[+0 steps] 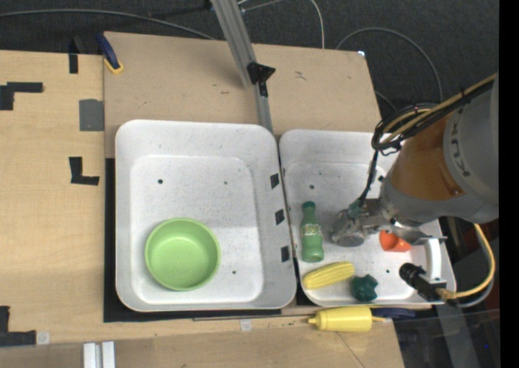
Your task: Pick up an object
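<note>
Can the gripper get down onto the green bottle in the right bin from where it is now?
Probably yes: the green bottle lies uncovered just left of the gripper, with bare bin floor between them.

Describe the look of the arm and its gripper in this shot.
The arm is bulky and rounded, grey, with a broad orange band above the wrist and part of dark lettering on the grey shell. Black and yellow cables loop over its top and trail past its lower side. The gripper is a small assembly of dull grey metal, seen from above.

Green bowl, green bottle, yellow corn, 2 white bins
</note>
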`<state>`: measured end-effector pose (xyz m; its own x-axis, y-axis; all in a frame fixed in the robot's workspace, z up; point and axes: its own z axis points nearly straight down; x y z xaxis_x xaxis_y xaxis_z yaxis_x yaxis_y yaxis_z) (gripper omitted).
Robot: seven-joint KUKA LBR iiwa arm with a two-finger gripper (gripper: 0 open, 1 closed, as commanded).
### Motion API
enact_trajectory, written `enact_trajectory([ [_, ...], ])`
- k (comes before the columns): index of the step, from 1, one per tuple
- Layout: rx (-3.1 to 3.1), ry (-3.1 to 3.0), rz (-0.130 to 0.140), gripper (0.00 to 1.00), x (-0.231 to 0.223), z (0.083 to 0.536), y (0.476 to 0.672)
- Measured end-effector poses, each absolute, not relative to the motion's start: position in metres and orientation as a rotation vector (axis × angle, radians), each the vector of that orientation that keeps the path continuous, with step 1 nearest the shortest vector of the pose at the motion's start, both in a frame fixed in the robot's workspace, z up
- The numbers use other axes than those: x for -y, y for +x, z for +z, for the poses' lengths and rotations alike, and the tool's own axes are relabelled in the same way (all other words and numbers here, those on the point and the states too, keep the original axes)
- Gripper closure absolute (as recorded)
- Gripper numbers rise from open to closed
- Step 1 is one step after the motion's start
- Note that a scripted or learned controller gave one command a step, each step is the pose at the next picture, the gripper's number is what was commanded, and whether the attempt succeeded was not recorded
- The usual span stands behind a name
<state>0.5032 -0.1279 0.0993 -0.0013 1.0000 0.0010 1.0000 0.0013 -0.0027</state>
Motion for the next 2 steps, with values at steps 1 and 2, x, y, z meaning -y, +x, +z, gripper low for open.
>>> enact_trajectory([
  [1,2.225,-2.220,-0.002,1.00,0.117,0.151,0.502],
  [2,2.225,-2.220,-0.002,1.00,0.111,0.194,0.501],
])
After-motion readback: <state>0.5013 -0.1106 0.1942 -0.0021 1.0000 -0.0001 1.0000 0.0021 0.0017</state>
